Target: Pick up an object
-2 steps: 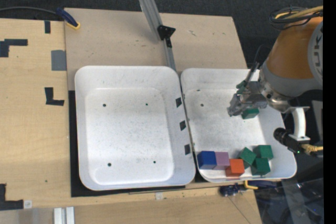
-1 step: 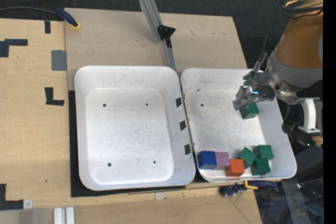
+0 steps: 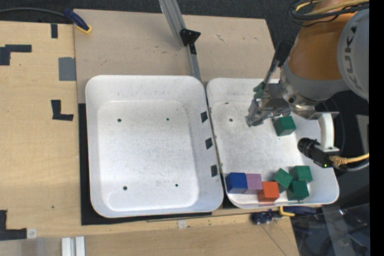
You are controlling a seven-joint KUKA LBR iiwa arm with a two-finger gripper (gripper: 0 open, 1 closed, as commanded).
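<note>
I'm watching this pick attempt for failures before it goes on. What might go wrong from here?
1. The gripper sits just left of the lone green block, not over it, so closing here may miss it or nudge it aside.
2. The other blocks crowd the right bin's front edge: blue, purple, orange and three green. Picking one there may jostle its neighbours or hit the rim.

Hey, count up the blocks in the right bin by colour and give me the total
Green blocks: 4, one beside the gripper and three near the front edge
Blue block: 1
Purple block: 1
Orange block: 1
Total: 7
</note>
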